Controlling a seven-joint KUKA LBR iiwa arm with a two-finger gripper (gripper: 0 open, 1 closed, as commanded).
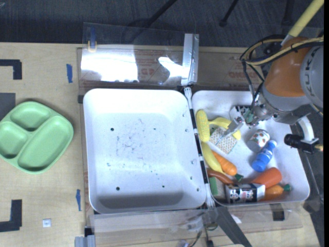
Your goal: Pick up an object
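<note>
Overhead slanted view of the bench. The grey arm with the orange band [288, 76] reaches in from the right, and its two-finger gripper [237, 126] hangs low over the far part of the right-hand shallow white bin [300, 181]. Whether its fingers stand wide or narrow cannot be told at this scale, and nothing is seen between them.

Judged step: descent toward a candidate object, no grasp yet made. The tip lies just above a small flat speckled white-and-tan pad [224, 141], which rests touching a yellow plastic corn cob [202, 125] on its left. The next move would call for a settled choice among crowded items, then a closing on something narrow enough to fit the fingers.

Contents of the right bin, all apparently smooth moulded plastic toys: a curved yellow banana [220, 122] at the far side; an orange carrot [224, 163] along the left wall; a rounded white patterned ball [259, 138] and a blue bottle-shaped piece [262, 158] to the right; a larger orange carrot-like vegetable [268, 177] and a dark labelled bottle lying on its side [241, 193] at the near wall. Rounded, glossy shapes may slip; the pad is thin and lies flat.

The left-hand white bin [103, 104] shows a scuffed floor. A pale green three-compartment plate [33, 136] sits well apart on the wooden bench [46, 60].
</note>
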